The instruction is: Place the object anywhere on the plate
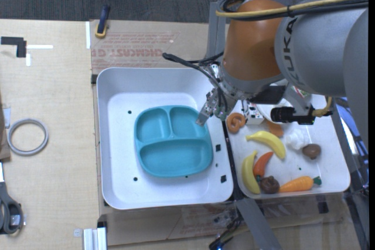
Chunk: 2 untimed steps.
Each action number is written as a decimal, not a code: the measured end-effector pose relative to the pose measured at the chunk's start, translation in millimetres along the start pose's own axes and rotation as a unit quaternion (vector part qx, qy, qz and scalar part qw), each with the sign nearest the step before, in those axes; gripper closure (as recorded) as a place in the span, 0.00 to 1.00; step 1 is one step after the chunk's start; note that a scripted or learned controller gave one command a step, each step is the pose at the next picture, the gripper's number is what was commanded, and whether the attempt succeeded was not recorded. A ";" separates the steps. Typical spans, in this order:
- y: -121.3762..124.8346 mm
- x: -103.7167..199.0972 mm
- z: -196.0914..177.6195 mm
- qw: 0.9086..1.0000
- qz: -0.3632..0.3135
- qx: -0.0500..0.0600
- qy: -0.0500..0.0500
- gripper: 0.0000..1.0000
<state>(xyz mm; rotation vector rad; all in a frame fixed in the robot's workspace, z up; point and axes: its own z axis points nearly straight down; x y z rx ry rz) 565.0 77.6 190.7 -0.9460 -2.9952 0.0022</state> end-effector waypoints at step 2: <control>9.8 -59.8 -206.9 0.998 -0.060 0.000 -0.001 0.00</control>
